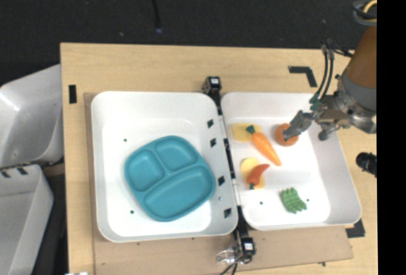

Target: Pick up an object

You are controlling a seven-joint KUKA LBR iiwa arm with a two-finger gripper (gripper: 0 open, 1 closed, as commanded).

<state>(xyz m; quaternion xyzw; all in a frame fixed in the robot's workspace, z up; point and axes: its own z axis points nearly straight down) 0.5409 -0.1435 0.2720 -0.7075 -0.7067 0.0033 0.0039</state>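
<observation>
A green toy vegetable [293, 199] lies nearest the camera in the right bin [336, 201], with a red pepper [257, 173] resting against a pale yellow piece [248, 165] just beyond it, then a toy carrot [265, 146] pointing away from a yellow block [240, 133]. In the left bin [108, 140] a blue divided plate [169, 177] sits alone. Farther back on the right, the gripper [303, 127] hangs low over the bin, one dark finger [293, 128] reaching down onto a small round orange object [283, 135]; whether the fingers are spread or pressed together cannot be told from this angle, and nothing is visibly pinched between them. The step in hand looks like the approach to a grasp on that orange piece. The next move probably calls for straddling it squarely and closing before any lift, since a rounded toy could roll aside
</observation>
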